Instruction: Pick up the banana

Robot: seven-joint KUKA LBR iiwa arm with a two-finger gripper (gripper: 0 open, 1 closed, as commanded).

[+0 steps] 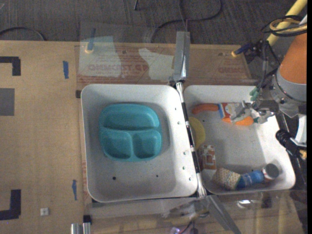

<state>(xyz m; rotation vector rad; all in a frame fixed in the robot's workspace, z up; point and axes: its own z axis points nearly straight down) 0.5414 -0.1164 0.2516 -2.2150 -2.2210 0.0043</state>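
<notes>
Banana: yellow curved fruit, right white bin's left wall.
Gripper: above orange items; finger state — cannot tell.

Two white bins sit side by side on the desk: the left bin and the right bin. One teal divided tray lies in the left. The right has one banana, one orange sausage-shaped piece, one small brown packet and one bottle.

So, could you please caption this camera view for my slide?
Gripper hovers over the right bin, the banana lying at its left wall; a teal tray fills the left bin.
</notes>
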